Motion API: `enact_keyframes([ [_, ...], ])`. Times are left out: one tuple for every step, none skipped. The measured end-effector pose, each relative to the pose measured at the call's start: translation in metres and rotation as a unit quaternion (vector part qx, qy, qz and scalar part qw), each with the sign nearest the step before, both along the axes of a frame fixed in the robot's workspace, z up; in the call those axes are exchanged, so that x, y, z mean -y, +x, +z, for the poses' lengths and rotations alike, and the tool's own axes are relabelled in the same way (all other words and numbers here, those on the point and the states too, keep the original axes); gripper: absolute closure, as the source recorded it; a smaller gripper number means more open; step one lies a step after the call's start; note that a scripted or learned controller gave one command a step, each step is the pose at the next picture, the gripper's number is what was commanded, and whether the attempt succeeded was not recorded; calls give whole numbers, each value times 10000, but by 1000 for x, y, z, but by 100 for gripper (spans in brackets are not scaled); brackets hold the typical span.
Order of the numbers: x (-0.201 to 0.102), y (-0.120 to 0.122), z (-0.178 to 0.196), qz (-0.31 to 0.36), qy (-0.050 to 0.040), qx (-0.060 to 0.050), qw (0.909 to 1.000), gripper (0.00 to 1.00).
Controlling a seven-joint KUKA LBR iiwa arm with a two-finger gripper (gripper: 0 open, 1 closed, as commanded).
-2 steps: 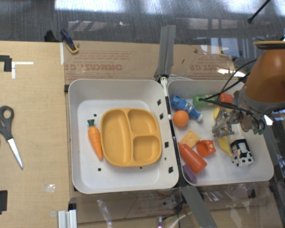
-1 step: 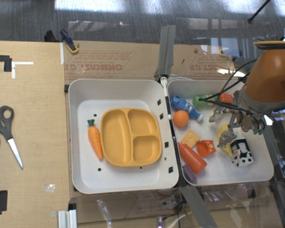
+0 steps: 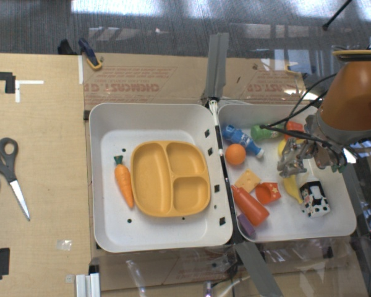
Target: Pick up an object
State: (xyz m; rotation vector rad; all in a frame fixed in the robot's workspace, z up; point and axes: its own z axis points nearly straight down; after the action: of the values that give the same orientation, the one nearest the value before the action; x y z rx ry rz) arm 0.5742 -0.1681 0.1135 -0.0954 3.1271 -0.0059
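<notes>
My gripper (image 3: 289, 161) hangs over the right bin (image 3: 334, 228), under the grey arm with its orange band (image 3: 358, 98). It sits just above a yellow banana (image 3: 291, 188) and close to a red-orange piece (image 3: 269, 192). Around it in the same bin lie a black-and-white cow toy (image 3: 314, 199), a cheese wedge (image 3: 247, 180), an orange ball (image 3: 235, 154), a blue bottle (image 3: 242, 139), a green toy (image 3: 260, 132), a red-orange bottle (image 3: 250, 205) and a purple piece (image 3: 247, 229). Nothing is visibly held.
The left bin (image 3: 105, 228) holds a yellow divided plate (image 3: 171, 178) and a toy carrot (image 3: 123, 182). Scissors (image 3: 10, 172) lie on the wooden bench at far left. A blue clip (image 3: 89, 54) sits on the cardboard behind the bins.
</notes>
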Motion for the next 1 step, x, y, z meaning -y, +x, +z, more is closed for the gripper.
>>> enact_keyframes([
  [-3,-62,-22,749,12,-60,9972,100],
])
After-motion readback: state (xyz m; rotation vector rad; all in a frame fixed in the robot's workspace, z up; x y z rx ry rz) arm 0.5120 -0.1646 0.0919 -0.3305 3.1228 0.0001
